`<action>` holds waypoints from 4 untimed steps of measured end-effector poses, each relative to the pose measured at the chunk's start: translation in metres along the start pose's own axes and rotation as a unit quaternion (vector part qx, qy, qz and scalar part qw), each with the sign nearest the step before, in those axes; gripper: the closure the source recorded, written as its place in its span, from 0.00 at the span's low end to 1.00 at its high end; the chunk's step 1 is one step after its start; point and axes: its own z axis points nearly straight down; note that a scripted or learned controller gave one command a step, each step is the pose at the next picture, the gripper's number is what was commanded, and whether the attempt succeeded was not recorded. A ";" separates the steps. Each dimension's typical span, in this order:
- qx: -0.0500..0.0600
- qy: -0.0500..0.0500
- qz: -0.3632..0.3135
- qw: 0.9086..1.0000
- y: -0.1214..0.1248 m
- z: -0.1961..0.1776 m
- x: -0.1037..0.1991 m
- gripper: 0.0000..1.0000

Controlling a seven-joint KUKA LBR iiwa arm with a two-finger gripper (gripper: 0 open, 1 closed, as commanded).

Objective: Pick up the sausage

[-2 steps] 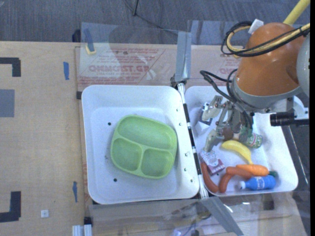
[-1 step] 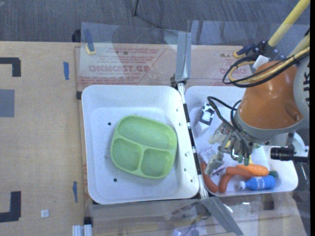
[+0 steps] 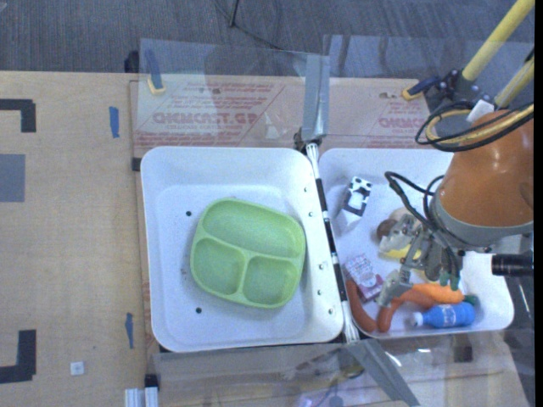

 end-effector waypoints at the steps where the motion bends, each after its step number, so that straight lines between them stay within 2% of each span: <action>1: 0.000 -0.001 -0.016 1.000 -0.026 0.068 -0.008 0.00; 2: 0.000 -0.001 0.297 0.955 -0.031 0.098 -0.010 0.00; 3: -0.001 -0.004 0.297 0.955 -0.031 0.088 -0.012 1.00; 4: -0.001 -0.004 0.297 0.955 -0.031 0.088 -0.012 0.00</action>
